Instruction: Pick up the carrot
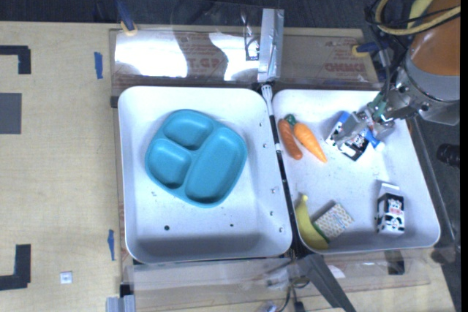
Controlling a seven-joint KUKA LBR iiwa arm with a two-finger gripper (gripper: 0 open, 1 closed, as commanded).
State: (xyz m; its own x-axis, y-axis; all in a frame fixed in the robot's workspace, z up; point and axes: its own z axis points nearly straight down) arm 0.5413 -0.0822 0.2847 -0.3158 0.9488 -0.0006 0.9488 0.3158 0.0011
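Reaching in from the right, the gripper [356, 134] hangs low over the upper middle of the right bin [417, 179]; its fingertips blur into a dark and blue patch, so I cannot tell whether it is spread or pressed together, and nothing can be made out between them. The grey arm [428, 77] with its orange band rises behind it at the right edge, with yellow and black cables looped above.

A carrot [309, 142] lies on the floor of the right bin, in its upper left part, slanting down toward the right, its green top near the bin's back left corner. Just beside it on the left, touching or nearly so, lies a second, shorter orange piece [290, 142] of similar shape. The gripper is near the carrot's right side but apart from it.

Along the right bin's front left wall rests a banana [308, 225], with a small speckled packet [333, 218] leaning against it. A small black and white carton [391, 209] stands upright in the front right corner.

The left bin [139, 230] holds a blue divided plate [196, 156] with three compartments, set at its middle. Both bins sit on a pale wooden desk [51, 179].
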